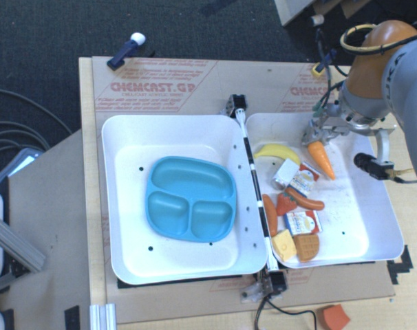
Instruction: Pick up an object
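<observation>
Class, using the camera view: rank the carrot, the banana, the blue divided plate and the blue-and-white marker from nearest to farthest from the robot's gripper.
Measured from the gripper:
1. Carrot, right bin, just below the gripper.
2. Banana, right bin, by the divider.
3. Blue divided plate, left bin.
4. Blue-and-white marker, outside the bins on the board's far left corner.

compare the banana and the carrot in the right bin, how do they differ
The banana is yellow and curved; the carrot is orange, straight and tapering to a point. The banana lies near the divider between the bins, while the carrot lies farther right, its thick end just under the gripper. The banana runs roughly crosswise in the view; the carrot slants down toward the right. Both look like toy food lying in the upper part of the right bin.
</observation>
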Available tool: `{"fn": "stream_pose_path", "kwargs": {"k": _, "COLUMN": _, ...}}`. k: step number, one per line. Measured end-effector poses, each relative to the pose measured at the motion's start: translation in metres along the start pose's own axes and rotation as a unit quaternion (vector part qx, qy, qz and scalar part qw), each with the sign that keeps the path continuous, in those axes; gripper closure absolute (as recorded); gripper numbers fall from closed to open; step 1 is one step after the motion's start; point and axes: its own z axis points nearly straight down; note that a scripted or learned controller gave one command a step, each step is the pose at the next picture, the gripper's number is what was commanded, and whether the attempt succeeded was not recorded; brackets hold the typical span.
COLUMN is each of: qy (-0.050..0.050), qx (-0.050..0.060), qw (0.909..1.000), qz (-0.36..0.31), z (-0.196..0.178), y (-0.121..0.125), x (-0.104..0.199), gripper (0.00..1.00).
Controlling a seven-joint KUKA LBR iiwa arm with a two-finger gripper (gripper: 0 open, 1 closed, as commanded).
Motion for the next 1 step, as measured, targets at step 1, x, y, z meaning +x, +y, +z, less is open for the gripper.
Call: {"fn": "stream_pose_path", "kwargs": {"k": 1, "qy": 0.001, "qx": 0.0, "qw": 1.0, "qz": 0.001, "z": -0.1116, "y": 0.0002, "x": 0.0866, "gripper": 1.0}}
